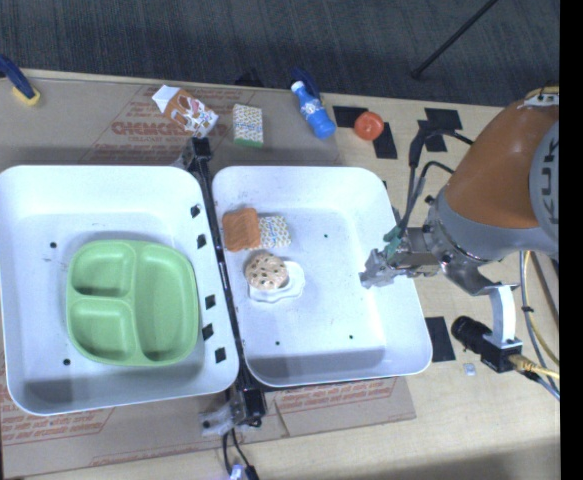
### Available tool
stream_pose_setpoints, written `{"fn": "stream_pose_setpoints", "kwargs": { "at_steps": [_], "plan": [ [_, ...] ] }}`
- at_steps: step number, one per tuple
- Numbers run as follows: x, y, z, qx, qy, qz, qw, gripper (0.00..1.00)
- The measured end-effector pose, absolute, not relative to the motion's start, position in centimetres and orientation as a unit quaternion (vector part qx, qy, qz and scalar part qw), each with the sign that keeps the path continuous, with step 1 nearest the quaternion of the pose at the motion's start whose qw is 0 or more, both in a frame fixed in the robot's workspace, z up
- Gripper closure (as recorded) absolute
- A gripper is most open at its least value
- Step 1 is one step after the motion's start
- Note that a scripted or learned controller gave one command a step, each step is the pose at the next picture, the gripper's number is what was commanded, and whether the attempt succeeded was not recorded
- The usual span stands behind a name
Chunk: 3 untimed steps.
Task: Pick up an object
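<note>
In the camera view, the gripper [376, 270] hangs at the right bin's [371, 343] right wall; whether it is parted or closed cannot be told. The cookie [264, 268] lies round on a white piece in the bin's left part, with no clear long axis. Just above it sit an orange square piece [240, 229] and a speckled packet [275, 231]. The left bin [21, 193] holds a green divided plate [131, 301].

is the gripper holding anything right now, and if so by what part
Nothing is held. The gripper is over the right bin's right side, apart from the cookie and other items.
</note>
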<state>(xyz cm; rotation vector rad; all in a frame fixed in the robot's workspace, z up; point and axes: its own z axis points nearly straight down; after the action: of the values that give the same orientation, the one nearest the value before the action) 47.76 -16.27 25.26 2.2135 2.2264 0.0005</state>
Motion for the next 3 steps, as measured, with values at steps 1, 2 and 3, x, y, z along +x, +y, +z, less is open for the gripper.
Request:
{"fn": "stream_pose_setpoints", "kwargs": {
  "at_steps": [1,2,3],
  "plan": [
    [47.6,-21.2,20.3,0.705,0.709,-0.001,-0.001,1.0],
    [47.6,-21.1,9.2,0.705,0.71,-0.0006,-0.002,1.0],
    [50.1,-9.5,9.1,0.704,0.711,-0.0001,-0.002,1.0]
  ]
}}
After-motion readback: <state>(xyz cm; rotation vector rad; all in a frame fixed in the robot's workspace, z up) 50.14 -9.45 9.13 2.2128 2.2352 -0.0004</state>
